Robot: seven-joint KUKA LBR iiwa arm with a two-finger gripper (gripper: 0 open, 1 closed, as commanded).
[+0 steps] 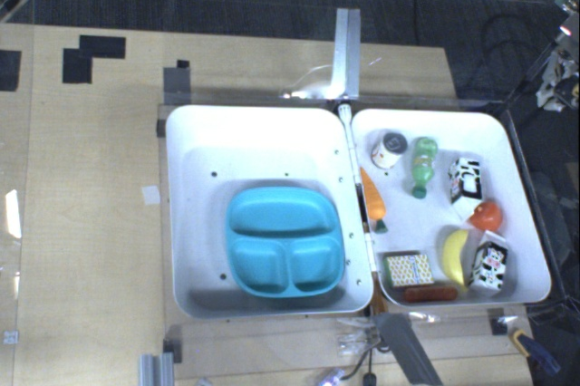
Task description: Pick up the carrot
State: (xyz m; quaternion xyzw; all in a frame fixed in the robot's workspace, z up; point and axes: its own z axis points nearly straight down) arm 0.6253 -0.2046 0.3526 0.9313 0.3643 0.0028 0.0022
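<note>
The carrot point(372, 194) is a small orange toy with a green tip pointing toward the near side. It lies lengthwise against the left wall of the right bin point(521, 194), next to the divider between the two bins. Nothing is touching or covering it.
The right bin also holds a white cup point(390, 149), a green bottle point(422, 165), two cow-patterned cartons point(465, 178) point(489, 265), an orange fruit point(487, 215), a banana point(453, 255), a patterned box point(408, 268) and a red sausage point(430, 292). A blue divided plate point(285, 239) sits in the left bin point(195, 194).
</note>
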